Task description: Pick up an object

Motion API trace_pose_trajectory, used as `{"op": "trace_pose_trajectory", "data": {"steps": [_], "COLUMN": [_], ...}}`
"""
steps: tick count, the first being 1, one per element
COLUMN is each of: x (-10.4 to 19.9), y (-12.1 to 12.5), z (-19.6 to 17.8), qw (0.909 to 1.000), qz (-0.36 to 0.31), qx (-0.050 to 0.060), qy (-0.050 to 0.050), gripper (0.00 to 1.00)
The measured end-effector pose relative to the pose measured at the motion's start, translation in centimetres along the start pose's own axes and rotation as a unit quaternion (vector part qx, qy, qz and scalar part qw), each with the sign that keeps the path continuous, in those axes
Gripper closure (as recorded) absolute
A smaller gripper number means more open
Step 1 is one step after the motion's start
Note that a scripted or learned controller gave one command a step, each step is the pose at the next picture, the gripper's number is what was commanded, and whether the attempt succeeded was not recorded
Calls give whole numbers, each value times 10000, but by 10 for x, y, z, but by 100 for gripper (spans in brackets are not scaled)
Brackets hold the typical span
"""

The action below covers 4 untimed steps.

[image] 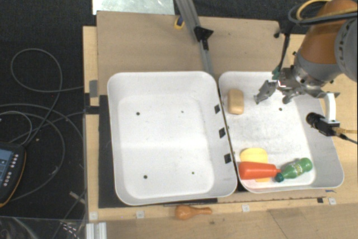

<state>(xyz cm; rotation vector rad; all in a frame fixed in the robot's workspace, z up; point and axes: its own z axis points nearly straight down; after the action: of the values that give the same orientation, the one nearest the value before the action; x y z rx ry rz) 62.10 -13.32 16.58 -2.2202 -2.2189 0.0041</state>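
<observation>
Approach step: gripper (275, 93) hangs over the right bin (330, 176), fingers spread, nothing between them. Nearest candidate, a tan block (235, 102), lies just beside it by the bin's left wall. Next move likely calls for shifting left and descending. Yellow piece (253, 154), orange carrot (257, 170), green bottle (295, 169) cluster at near edge, well apart; wall may crowd one finger.

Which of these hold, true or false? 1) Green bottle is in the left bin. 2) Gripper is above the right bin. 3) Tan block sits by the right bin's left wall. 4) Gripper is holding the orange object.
1) False. The green bottle lies in the right bin, near its front edge.
2) True. The gripper is over its far part.
3) True. The tan block sits there.
4) False. The orange object lies beside the bottle, far from the gripper, which is open with nothing between its fingers.
</observation>
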Motion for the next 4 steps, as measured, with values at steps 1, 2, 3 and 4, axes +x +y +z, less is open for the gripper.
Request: {"op": "trace_pose_trajectory", "data": {"steps": [1,2,3,4], "x": [1,1,-1,-4], "y": [3,4,6,18], "z": [42,28,-16,-71], "qw": [10000,10000,10000,10000], "qz": [-3,0,-14,-28], "qx": [-6,-38,-52,-64], "qy": [1,-2,-7,-11], "gripper": [0,100,100,100]}}
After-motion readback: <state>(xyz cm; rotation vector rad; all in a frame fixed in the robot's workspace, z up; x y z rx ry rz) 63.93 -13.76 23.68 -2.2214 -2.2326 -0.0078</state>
